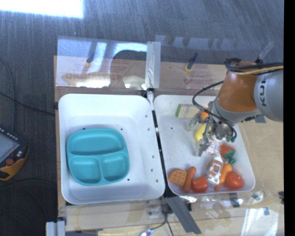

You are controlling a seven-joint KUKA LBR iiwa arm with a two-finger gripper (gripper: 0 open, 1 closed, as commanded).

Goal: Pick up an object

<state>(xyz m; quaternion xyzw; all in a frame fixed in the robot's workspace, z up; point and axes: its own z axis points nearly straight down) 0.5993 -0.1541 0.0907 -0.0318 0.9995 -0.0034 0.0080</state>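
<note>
Nearest me, toy food is heaped in the right bin's front corner. Just beyond, the gripper hangs low over a yellow piece; whether it's spread or pinching, I cannot tell. Looks like the grasping step, so closing squarely, then lifting, seems next.

Dark grey ribbed carpet floor, bright light patch far left. Tan bench top under the bins, clear glare-streaked panel along far edge. Black-orange handheld pendant on floor, left.
</note>
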